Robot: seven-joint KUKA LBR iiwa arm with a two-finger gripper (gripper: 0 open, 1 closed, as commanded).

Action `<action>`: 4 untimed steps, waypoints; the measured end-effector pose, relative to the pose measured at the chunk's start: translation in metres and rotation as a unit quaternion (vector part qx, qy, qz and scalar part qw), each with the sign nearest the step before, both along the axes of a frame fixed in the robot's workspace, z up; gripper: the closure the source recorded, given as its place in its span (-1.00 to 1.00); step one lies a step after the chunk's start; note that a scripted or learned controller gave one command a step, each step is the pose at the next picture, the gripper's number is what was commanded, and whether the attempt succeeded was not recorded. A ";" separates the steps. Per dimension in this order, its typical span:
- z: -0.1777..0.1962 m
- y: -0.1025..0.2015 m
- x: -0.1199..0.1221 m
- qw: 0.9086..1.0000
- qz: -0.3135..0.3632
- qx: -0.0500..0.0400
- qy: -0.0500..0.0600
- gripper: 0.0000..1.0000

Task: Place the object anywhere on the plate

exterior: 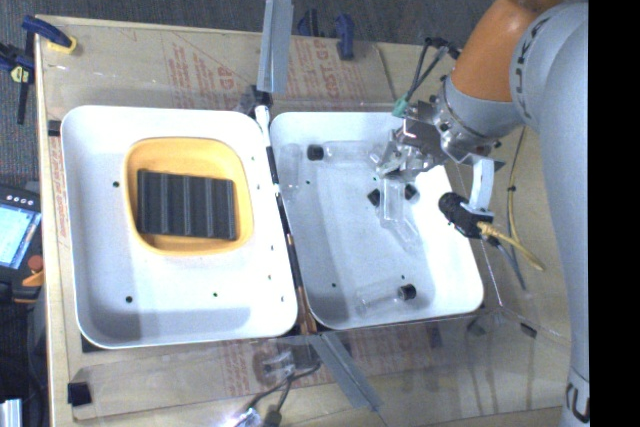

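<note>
A plywood bench top (pixel 180 65) printed with faint red lettering carries two shallow white plastic bins side by side, with dark grey carpet beyond its far edge and blue clamps at the far-left corner. The left bin (pixel 90 215) holds a yellow rounded-square plate (pixel 190 160) with a dark ribbed rectangular centre, sitting towards the bin's far side. The right bin (pixel 340 285) contains a small black object (pixel 315 152) near its far-left corner and another small dark piece (pixel 407 292) near its near edge, beside a clear item that is hard to make out. The metal two-finger gripper (pixel 392 193) hangs over the far-right part of the right bin; whether its fingers are spread or closed, or hold anything, cannot be told.
</note>
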State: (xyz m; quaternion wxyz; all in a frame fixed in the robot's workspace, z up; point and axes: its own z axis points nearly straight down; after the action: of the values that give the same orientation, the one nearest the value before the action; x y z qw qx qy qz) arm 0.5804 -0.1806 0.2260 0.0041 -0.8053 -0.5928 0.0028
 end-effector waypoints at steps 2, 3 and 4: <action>-0.021 0.144 0.031 0.981 0.195 0.000 -0.002 1.00; -0.034 0.158 0.020 0.947 0.321 0.001 -0.003 1.00; 0.009 0.212 0.047 0.920 0.392 0.000 -0.004 1.00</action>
State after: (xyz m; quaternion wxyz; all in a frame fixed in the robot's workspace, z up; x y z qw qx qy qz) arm 0.6272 0.0311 0.2348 0.0003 -0.5089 -0.8608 0.0007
